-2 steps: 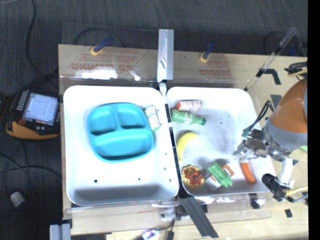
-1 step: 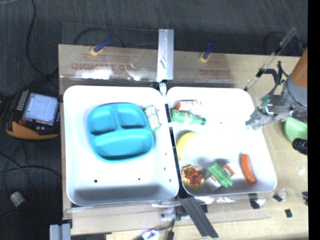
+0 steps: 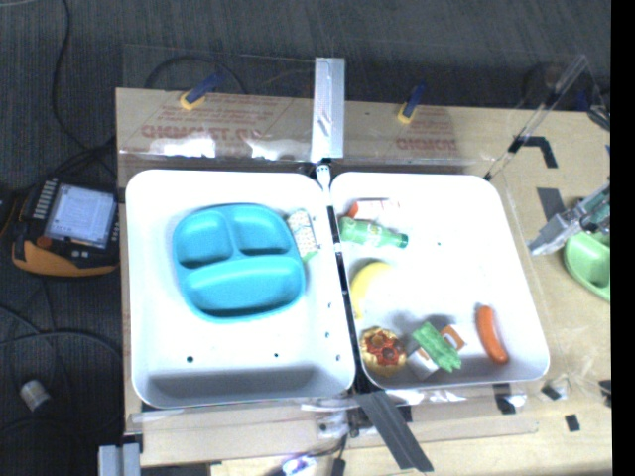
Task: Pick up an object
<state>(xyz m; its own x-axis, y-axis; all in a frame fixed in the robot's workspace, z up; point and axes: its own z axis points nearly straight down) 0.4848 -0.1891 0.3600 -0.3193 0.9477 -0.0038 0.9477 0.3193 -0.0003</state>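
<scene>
One fixed cam, mounted above the worktop (image 3: 556, 405), looking down at a slant. Far enough back to frame both bins whole: left bin (image 3: 149, 365) and right bin (image 3: 516, 266) sit side by side mid-frame, divider running roughly vertical. Near edge of worktop at bottom of frame, far edge at top, with dark carpet (image 3: 298, 18) beyond it and down the left side. Slight tilt: worktop edges aren't square to frame. Single view, so no overlap with any other. Right side of worktop runs out of frame
</scene>
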